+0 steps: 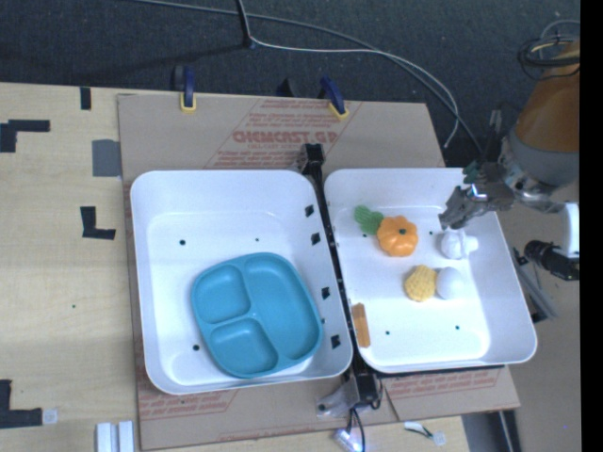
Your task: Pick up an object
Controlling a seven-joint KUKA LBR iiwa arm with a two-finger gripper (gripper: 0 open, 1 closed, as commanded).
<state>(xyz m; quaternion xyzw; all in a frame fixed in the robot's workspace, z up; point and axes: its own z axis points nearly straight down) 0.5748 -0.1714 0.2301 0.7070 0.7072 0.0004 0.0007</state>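
Note:
The right bin (490,342) holds an orange pumpkin-like toy (398,236) with a green leafy piece (367,219) beside it, a yellow corn-like piece (420,283), a white round object (451,284) and a small white object (456,246). A thin orange stick (360,325) lies at the bin's left wall. My gripper (459,211) hangs over the right bin's far right side, just above the small white object. I see nothing held between its fingers.
The left bin (160,215) holds a blue divided plate (254,314). Black clips (312,158) join the bins along the middle wall. Cables (377,55) run across the dark floor behind the bench.

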